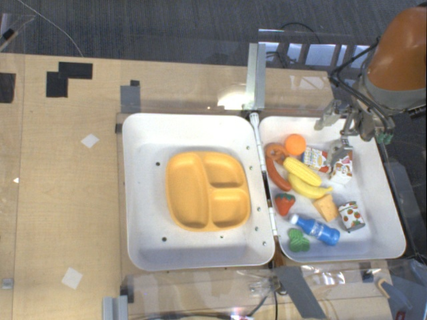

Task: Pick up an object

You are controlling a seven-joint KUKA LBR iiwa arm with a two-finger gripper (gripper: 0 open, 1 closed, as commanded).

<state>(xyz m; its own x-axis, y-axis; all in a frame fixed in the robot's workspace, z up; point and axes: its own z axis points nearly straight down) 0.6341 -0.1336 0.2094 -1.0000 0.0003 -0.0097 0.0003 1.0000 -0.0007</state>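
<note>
The right bin holds several toy foods: an orange, a red sausage, yellow bananas, a strawberry, a blue bottle, a green piece, a tan wedge and three small red-and-white cartons. My gripper hangs over the back right of this bin, directly above the upper right carton. It looks open, with nothing held between its fingers.
The left bin holds a yellow divided tray. A metal post stands behind the seam between the bins. The arm's orange band and its cables overhang the right bin's back corner.
</note>
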